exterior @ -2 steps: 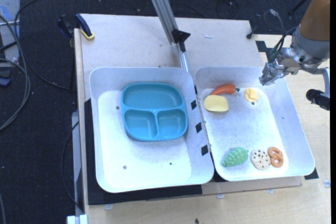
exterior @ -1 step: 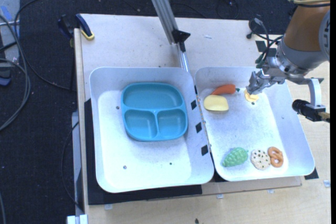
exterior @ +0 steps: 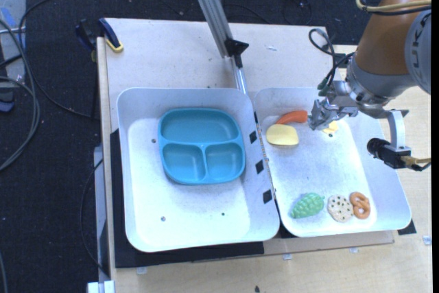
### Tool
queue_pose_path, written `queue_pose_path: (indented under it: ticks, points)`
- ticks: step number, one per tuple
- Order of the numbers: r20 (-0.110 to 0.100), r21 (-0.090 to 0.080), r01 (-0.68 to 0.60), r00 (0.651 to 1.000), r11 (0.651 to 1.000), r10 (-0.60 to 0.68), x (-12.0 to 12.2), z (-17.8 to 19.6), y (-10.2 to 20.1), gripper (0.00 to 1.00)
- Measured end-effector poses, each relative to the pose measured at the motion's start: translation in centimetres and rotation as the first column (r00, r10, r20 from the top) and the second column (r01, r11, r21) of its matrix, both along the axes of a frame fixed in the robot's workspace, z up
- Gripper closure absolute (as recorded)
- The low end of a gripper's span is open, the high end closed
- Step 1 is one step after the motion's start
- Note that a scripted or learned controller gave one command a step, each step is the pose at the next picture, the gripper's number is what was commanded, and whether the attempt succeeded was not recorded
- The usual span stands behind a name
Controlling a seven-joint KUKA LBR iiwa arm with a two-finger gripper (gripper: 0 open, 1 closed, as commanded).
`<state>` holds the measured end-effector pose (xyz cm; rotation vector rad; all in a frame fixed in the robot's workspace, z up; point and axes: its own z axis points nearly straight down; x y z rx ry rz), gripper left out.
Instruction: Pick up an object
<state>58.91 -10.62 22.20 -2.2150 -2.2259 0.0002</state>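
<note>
The gripper (exterior: 321,121) hangs low over the upper part of the right bin (exterior: 384,206), right of centre in the frame; whether its fingers are spread or closed I cannot tell, since the wrist hides them, and nothing shows between them. The nearest thing is an orange carrot-like piece (exterior: 293,117), just to the gripper's left, with a pale yellow piece (exterior: 282,136) just below it and to the left; a small yellow scrap (exterior: 333,126) lies just beside the tool, possibly touching. All look like light, stiff plastic toy food, probably smooth and apt to slip; the carrot is best taken across its narrow middle. Along the bin's lower edge lie a green bunch (exterior: 306,205), a cookie (exterior: 339,208) and a pretzel (exterior: 359,204), well apart from the gripper.
</note>
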Motion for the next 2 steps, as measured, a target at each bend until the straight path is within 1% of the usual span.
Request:
queue_pose_path:
  ticks: [1, 2]
  points:
    - [-0.001, 0.001, -0.001, 1.000, 1.000, 0.001, -1.8, 0.6, 6.0, 1.00]
    - [-0.001, 0.000, 0.001, 1.000, 1.000, -0.001, -3.8, 1.5, 11.2, 1.00]
